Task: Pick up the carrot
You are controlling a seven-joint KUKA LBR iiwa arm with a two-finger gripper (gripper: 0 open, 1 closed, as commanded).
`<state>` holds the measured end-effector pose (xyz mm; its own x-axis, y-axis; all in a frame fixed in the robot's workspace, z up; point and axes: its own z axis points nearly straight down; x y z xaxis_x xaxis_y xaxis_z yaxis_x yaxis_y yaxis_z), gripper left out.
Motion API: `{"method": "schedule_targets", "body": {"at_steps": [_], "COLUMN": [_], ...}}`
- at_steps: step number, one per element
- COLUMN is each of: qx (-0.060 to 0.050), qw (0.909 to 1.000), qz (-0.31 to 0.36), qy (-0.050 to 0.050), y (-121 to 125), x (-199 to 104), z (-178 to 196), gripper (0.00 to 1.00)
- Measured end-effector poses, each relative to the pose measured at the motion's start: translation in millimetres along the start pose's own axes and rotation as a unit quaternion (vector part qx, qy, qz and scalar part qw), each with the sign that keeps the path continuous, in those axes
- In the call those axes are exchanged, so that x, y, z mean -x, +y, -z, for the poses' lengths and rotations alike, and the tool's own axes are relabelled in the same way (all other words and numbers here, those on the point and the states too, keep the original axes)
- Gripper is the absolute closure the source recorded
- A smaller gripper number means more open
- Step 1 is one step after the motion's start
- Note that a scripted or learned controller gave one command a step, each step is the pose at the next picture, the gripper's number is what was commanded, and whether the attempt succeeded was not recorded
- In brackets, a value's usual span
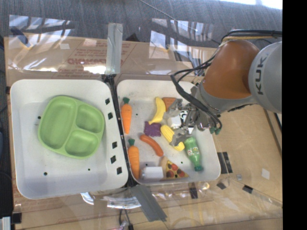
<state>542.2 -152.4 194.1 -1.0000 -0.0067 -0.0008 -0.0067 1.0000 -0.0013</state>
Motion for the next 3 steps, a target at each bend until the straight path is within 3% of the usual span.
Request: {"method": "schedule_targets", "body": {"at_steps": [1, 2, 3], "qx": [0.001, -0.001, 0.000], "qw": [0.9995, 0.9988, 0.9833], "qz": [-0.032, -0.048, -0.182], "qy": [0.000, -0.008, -0.004], "y": [16, -54, -52], "x": [37, 79, 112], "z": [-14, -83, 84], "gripper": [0.00, 0.00, 0.00]}}
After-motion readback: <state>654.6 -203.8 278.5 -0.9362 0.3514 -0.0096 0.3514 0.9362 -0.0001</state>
